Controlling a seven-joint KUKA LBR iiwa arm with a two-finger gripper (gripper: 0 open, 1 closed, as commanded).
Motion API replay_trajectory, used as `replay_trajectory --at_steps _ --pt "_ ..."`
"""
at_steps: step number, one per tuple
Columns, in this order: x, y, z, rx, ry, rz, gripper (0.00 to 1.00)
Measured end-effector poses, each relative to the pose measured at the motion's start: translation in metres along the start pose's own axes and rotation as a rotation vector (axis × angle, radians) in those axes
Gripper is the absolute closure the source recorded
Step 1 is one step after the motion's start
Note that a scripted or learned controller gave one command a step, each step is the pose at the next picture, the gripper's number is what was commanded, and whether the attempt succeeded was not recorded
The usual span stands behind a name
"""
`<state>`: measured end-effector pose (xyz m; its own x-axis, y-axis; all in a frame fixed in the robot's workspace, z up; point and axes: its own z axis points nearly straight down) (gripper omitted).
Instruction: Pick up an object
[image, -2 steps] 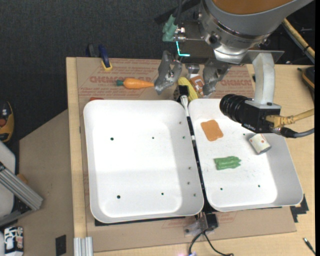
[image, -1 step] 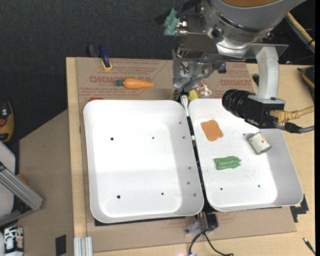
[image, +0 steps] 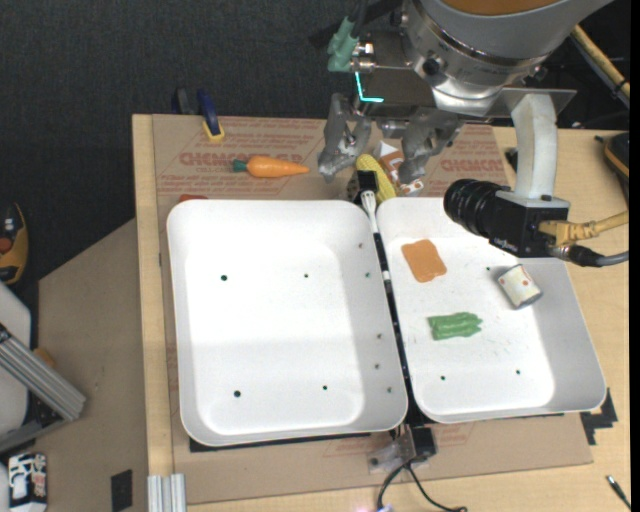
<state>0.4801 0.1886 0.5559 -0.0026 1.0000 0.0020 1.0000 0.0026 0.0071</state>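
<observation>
Jaws (image: 378, 160) spread wide at the far edge btwn the two bins, gripping nothing; a yellow-black object (image: 367, 180) sits betw. the fingers, not clamped. Right bin (image: 560, 390) has orange slab (image: 424, 260), green piece (image: 455, 325), white cylinder (image: 519, 285). Carrot (image: 275, 168) on worktop (image: 300, 140) behind left bin (image: 200, 400).

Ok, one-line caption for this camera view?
Gripper open above a yellow object at the bins' far edge; carrot lies outside.
</observation>
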Motion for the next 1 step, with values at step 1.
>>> replay_trajectory --at_steps 1 --pt "0.0007 0.0005 -0.011 -0.005 0.002 -0.001 1.0"
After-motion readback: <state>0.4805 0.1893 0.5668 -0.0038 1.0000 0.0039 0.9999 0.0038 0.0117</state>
